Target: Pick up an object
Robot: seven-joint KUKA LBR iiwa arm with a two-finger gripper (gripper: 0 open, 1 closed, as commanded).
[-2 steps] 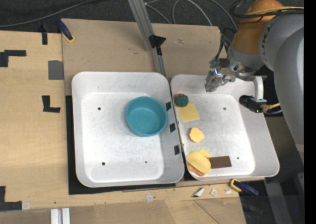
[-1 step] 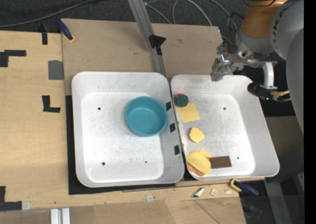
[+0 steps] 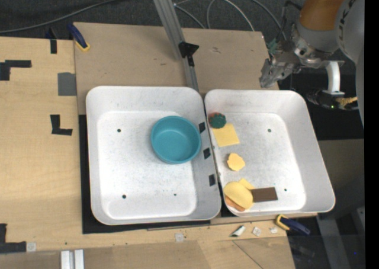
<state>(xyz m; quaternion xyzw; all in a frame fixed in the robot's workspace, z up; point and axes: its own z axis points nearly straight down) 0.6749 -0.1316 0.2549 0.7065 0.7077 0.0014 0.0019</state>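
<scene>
The right bin (image 3: pixel 296 143) holds several small things along its left side: a teal and red round piece (image 3: pixel 218 120), a flat yellow square (image 3: pixel 225 135), a small yellow lump (image 3: pixel 235 162), a yellow and orange round object (image 3: pixel 238 195) and a dark brown bar (image 3: pixel 263 194). A blue bowl (image 3: pixel 174 138) stands in the left bin (image 3: pixel 112 161). My gripper (image 3: pixel 271 76) hangs over the far rim of the right bin, above and apart from every object, with nothing seen between its fingers.
A slanted metal pole (image 3: pixel 172 25) crosses the bench behind the bins. Cables (image 3: pixel 237 7) lie at the back. A blue and yellow clamp (image 3: pixel 79 37) sits at the bench's far left corner, another clamp (image 3: pixel 290 224) at the front right.
</scene>
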